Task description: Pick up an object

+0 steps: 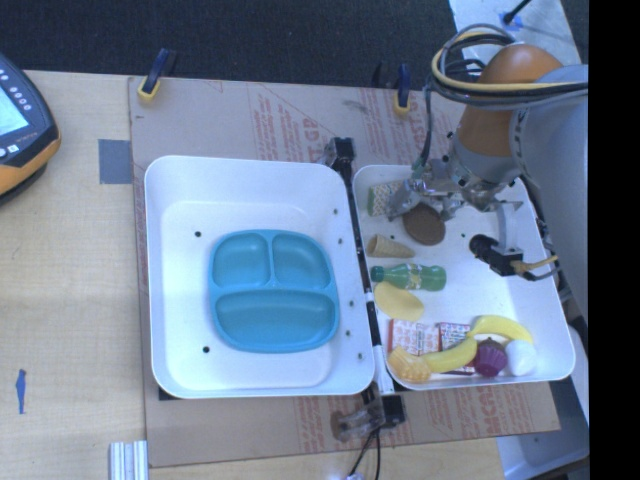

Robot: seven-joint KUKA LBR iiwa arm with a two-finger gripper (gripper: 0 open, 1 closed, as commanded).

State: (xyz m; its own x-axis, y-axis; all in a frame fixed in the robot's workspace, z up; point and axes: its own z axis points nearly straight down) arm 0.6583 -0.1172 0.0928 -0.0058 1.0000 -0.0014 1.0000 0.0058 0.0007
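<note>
My gripper (432, 196) hangs low over the far end of the right bin (545, 298), reaching in from the right. A brown round object (426, 227) lies directly under its near side, touching or almost touching it. A green and white packet (381, 200) sits just left of the gripper. Closer to the front lie a tan cone (390, 246), a green bottle (409, 277) on its side and a pale yellow chip (398, 301).
At the right bin's near end are a red and white box (432, 336), a banana (472, 343), a purple item (490, 359), a white egg (522, 357) and an orange slice (404, 367). The left bin (170, 268) holds a blue divided plate (273, 290).
</note>
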